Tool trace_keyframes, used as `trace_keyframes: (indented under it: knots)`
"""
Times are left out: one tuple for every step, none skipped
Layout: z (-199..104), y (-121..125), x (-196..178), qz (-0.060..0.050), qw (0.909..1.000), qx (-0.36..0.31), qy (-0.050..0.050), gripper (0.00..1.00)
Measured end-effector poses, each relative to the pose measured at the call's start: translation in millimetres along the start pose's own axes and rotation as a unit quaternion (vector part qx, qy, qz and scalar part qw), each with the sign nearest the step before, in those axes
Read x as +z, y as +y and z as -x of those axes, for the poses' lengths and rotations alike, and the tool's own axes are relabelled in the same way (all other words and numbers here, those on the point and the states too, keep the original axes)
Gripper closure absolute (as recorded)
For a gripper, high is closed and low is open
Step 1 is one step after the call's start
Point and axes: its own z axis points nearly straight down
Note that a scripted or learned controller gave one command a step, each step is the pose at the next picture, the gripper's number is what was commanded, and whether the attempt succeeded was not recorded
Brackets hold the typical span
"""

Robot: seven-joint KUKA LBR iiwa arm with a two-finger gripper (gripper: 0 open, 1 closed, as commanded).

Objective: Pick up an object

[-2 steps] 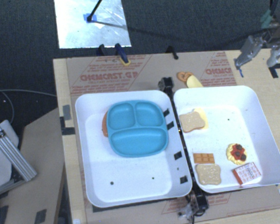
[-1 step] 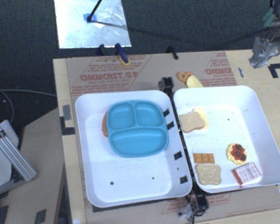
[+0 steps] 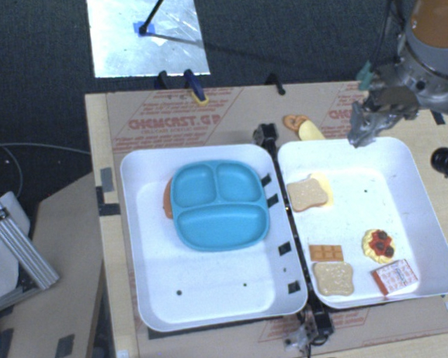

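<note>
My gripper (image 3: 360, 133) hangs above the far right rim of the right bin (image 3: 422, 196), with nothing seen between its fingers. In that bin lie a slice of toast (image 3: 307, 194) over a yellow piece near the left wall, a small brown waffle (image 3: 325, 253), a second bread slice (image 3: 333, 278), a yellow tart with red berries (image 3: 378, 244) and a red and white packet (image 3: 395, 276). All of them lie well below and left of the gripper.
The left bin (image 3: 160, 297) holds a blue divided plate (image 3: 218, 204) with an orange thing (image 3: 167, 200) peeking out at its left. A yellow piece (image 3: 310, 131) and a brown cookie (image 3: 293, 121) lie on the cardboard behind the right bin.
</note>
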Motion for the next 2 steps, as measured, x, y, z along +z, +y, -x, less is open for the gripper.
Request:
trace_keyframes:
  knots:
    - [-25, -35, 90, -0.002, 1.0, 0.002, -0.001, 1.0]
    - [-89, -39, 67, 0.003, 1.0, 0.0, 0.0, 1.0]
